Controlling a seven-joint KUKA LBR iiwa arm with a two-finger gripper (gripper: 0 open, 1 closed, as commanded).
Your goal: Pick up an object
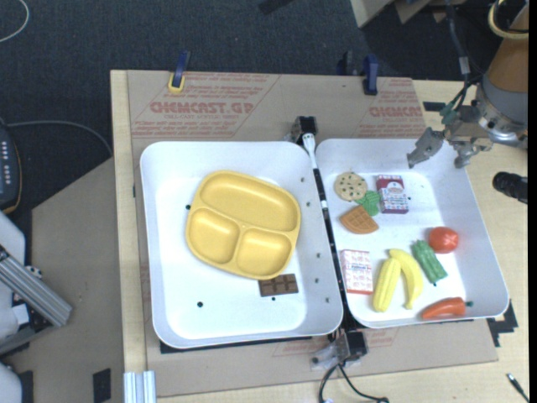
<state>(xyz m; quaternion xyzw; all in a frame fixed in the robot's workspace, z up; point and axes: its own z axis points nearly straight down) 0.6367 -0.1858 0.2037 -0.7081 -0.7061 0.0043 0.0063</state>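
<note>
Several small toy foods lie in the right bin (491,250), none singled out: a cookie (349,185), a red-and-white box (392,195), a waffle piece (359,221), a green leafy bit (368,201) between them, a tomato (443,239), a green pod (430,262), two bananas (398,279), a white packet (357,272) and a red pepper (442,309) at the near rim. The bananas run lengthwise from far to near, side by side, and the pod slants the same way; the pepper lies crosswise. Print on the box and packet is too small to read. The gripper (443,149) hangs over the bin's far right corner, fingers spread apart with nothing between them — well apart from the foods. Its arm is cut off by the right edge. In the left bin (159,225) sit a yellow divided plate (242,223) and, just beside its near edge, a brown chocolate bar (278,286).
</note>
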